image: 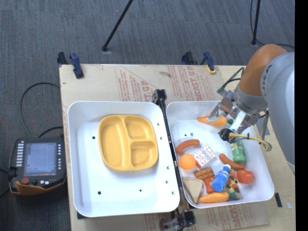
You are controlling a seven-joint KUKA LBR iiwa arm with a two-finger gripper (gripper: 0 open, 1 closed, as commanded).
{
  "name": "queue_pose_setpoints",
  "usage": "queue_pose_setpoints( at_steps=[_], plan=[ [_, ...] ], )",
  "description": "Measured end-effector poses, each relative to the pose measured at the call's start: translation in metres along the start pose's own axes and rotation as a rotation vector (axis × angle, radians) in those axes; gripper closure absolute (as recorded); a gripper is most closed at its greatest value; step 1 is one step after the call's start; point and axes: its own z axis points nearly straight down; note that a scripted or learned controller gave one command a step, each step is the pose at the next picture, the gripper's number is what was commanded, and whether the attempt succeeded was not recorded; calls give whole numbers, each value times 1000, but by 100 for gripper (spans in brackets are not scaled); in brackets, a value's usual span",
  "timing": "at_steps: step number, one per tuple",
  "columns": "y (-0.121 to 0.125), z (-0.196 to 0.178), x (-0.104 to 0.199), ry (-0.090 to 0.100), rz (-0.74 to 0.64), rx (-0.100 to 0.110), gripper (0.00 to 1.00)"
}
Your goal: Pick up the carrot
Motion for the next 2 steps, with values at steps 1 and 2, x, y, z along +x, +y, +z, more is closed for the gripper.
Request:
queue_pose_setpoints(
  at_steps=[1, 2],
  plan=[
    [16, 29, -13, 1, 243, 14, 0],
    [9, 19, -14, 1, 492, -5, 0]
  ],
)
